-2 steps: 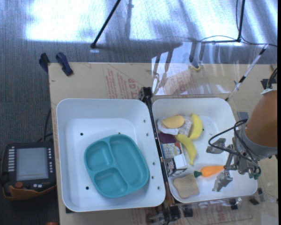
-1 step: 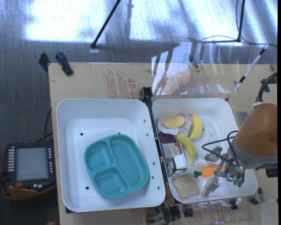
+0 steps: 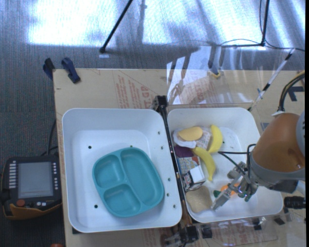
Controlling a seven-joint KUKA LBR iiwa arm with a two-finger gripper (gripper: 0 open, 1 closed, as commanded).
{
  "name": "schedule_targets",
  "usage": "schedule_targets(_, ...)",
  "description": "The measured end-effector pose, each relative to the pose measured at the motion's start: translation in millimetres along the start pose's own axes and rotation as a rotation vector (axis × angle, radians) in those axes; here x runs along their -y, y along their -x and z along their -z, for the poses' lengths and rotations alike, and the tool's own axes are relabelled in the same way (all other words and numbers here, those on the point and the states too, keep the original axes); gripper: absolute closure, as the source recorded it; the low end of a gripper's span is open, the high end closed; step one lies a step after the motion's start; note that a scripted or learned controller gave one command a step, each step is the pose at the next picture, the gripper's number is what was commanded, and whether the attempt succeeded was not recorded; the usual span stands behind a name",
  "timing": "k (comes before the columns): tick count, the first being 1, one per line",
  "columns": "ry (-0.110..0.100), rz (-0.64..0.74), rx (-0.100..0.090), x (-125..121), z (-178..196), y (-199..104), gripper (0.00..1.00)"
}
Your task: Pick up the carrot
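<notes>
Carrot (image 3: pixel 225 189) lies in right bin (image 3: pixel 247 118), near end, just right of bananas (image 3: pixel 208 153). Gripper (image 3: pixel 232 188) sits right at carrot; whether it grips cannot be told. Likely light, stiff, smooth toy; safest pinch across thick middle, not green tip.

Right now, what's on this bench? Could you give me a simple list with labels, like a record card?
left bin: holds a teal divided plate
right bin: holds bananas, a yellowish bun-like item, a small box, other pieces
carrot: orange, in right bin, near front edge
gripper: low over right bin, at the carrot
arm: reaches in from the right
</notes>
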State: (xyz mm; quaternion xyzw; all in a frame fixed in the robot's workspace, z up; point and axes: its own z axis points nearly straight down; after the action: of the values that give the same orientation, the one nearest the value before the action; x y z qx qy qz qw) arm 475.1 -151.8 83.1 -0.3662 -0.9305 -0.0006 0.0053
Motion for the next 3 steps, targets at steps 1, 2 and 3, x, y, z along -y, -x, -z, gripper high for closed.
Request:
schedule_targets(1, -0.002, 0.004, -0.007, -1, 6, -1, 1.00)
schedule_targets(2, 0.005, 0.139, 0.010, -67, 103, -47, 1.00)
schedule_targets(3, -0.001, 0.494, 0.005, 9, 85, 8, 1.00)
